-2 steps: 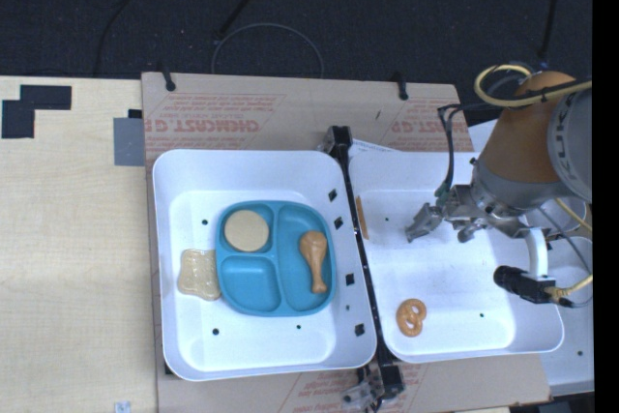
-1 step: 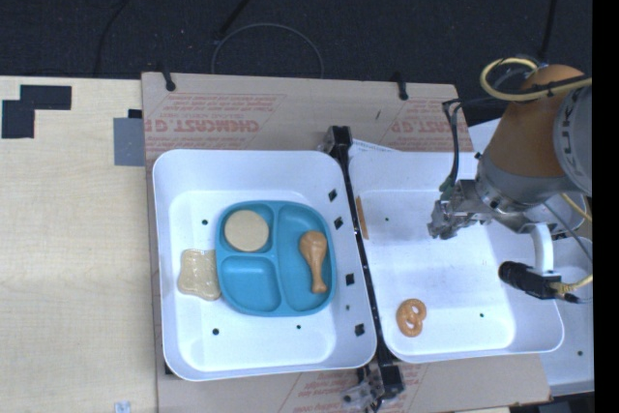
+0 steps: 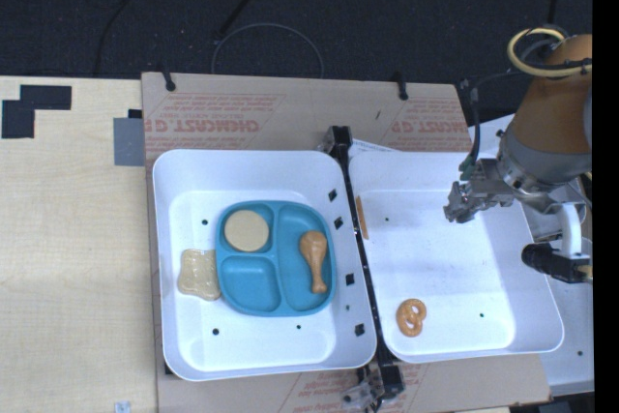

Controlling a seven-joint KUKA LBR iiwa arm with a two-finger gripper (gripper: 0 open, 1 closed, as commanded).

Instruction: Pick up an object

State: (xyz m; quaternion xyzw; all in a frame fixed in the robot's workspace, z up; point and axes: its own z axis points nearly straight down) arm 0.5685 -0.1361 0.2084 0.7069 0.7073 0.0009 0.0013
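Two shallow white bins sit side by side on the table (image 3: 68,247). In the left bin (image 3: 184,174) lies a blue divided tray (image 3: 259,290); a round tan cracker (image 3: 246,230) rests in its compartment at 10 o'clock and a toy drumstick (image 3: 315,258) lies in its 3 o'clock compartment, knob end toward 12. A pale toast-shaped piece (image 3: 198,274) lies just beside the tray at its 9 o'clock edge, touching it. In the right bin (image 3: 435,169) a small pretzel (image 3: 412,316) lies on the floor toward 7 o'clock, near the divider. The arm enters from 3 o'clock; its end effector (image 3: 462,207) hangs over the right bin toward 2 o'clock, well apart from the pretzel, with nothing seen in it; how wide it stands I cannot tell
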